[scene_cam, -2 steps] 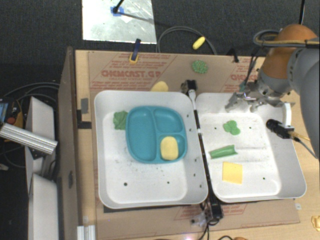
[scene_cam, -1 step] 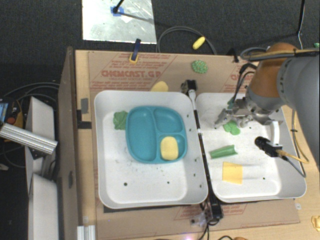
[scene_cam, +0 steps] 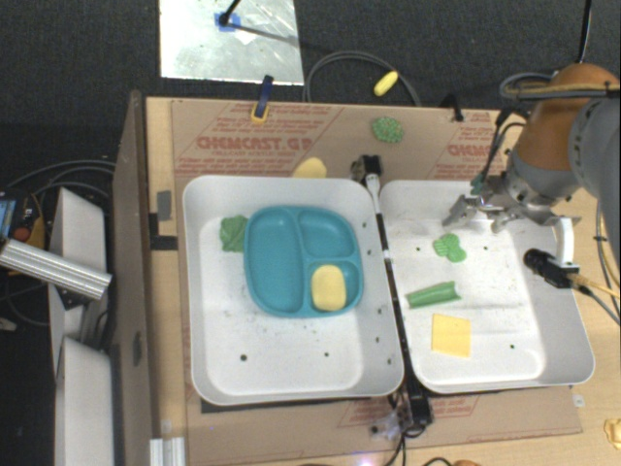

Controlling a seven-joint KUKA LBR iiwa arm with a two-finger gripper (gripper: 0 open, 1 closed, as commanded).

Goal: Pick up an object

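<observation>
While nothing is in my gripper (scene_cam: pixel 477 212) yet, the pick is not begun.
My fingers are spread and bare, wrist bent over the right bin (scene_cam: pixel 572 357); the broccoli (scene_cam: pixel 448 249) lies just below them, the bean (scene_cam: pixel 431 294) and cheese (scene_cam: pixel 451 336) farther on (none lifted).

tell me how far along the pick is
Done: nothing looks lifted. The green broccoli piece, green pod and yellow square all lie flat in the right bin.
In hand: the gripper sits above the broccoli piece, nothing visible between its fingers.
Left: descend, grasp, lift.
</observation>
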